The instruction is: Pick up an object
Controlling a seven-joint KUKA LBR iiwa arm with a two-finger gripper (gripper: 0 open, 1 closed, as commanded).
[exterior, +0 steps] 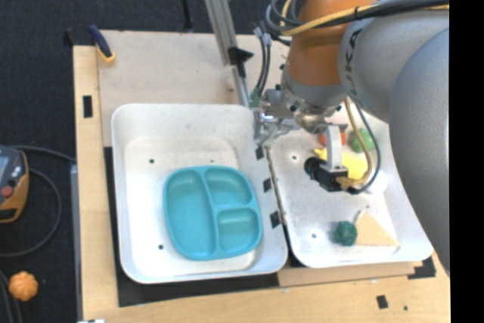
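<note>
Lying near the front edge of the right bin (302,200), a green ball (345,233) sits just beside a tan wedge (376,232). The gripper (268,125) hangs over that bin's far left corner; I cannot tell whether it is open or closed. A blue tray (214,212) lies in the left bin (140,163).

Divided tray (214,212) in left bin (122,134); ball (345,233) beside wedge (376,232) (close together) in right bin (302,197).

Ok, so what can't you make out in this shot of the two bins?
1. Right white bin: camera view, far side hidden under the grey arm.
2. Pale green object: mostly behind the wrist, shape unclear.
3. End effector: camera view, small and blurred; any hold on something is unreadable.
4. Orange-and-grey device: cut off by the left edge.
</note>
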